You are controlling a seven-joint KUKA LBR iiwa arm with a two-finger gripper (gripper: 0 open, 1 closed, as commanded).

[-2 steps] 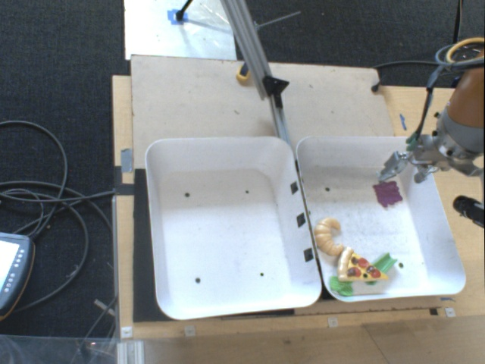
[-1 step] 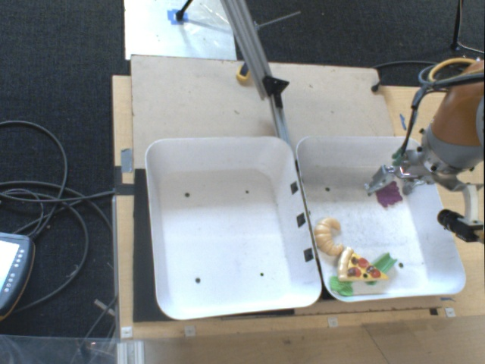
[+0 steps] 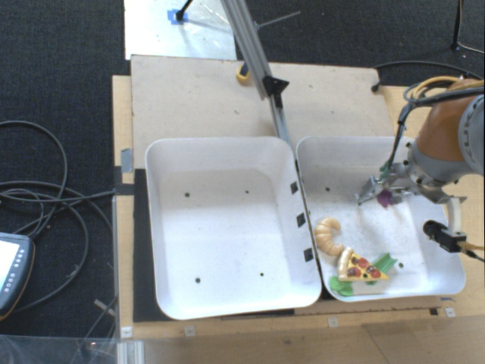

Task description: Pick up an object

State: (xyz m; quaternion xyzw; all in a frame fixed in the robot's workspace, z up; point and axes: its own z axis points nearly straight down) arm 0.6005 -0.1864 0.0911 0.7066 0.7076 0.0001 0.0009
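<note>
Claw (image 3: 377, 190) over right bin (image 3: 333, 158) — purple object (image 3: 385, 199) beside it; croissant (image 3: 328, 235), pizza slice (image 3: 360, 267) nearby.

Arm (image 3: 455, 139) cut off by right edge of frame; upper links out of picture. Gripper (image 3: 377, 190) small and dark, centre right; finger spacing not readable. Purple thing (image 3: 385, 199) just beside fingertips, partly covered by wrist; shape unclear, contact not readable. Green piece (image 3: 340, 286) at lower right mostly hidden under pizza slice (image 3: 362, 268). Tablet (image 3: 11, 268) cut off by left edge. Cable (image 3: 459, 14) cut by top right corner.
</note>
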